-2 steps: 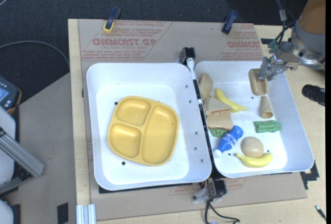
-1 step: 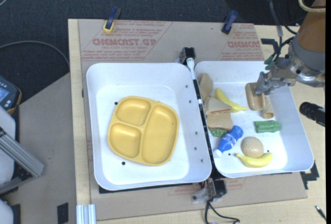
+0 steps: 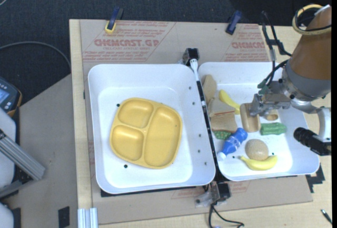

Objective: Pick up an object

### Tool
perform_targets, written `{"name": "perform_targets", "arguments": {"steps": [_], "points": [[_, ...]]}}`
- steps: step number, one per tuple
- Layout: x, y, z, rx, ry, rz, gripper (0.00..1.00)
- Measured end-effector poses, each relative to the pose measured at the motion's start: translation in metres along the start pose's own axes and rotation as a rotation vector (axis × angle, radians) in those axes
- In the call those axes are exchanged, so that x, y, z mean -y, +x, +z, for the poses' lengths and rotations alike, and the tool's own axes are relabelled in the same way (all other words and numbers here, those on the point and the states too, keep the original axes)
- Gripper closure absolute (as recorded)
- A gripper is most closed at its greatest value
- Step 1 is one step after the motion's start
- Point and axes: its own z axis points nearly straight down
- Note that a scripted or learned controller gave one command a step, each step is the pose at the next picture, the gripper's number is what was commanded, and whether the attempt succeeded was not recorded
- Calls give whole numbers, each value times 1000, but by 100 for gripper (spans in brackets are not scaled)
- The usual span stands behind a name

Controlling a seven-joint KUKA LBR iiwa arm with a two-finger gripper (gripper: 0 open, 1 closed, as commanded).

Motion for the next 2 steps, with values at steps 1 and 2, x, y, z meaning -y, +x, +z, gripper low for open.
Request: {"name": "perform_targets", "arguments": {"steps": [1,2], "points": [[27,27,9,0,-1,-1,100],[25,28,8,3,-6,0,100]]}}
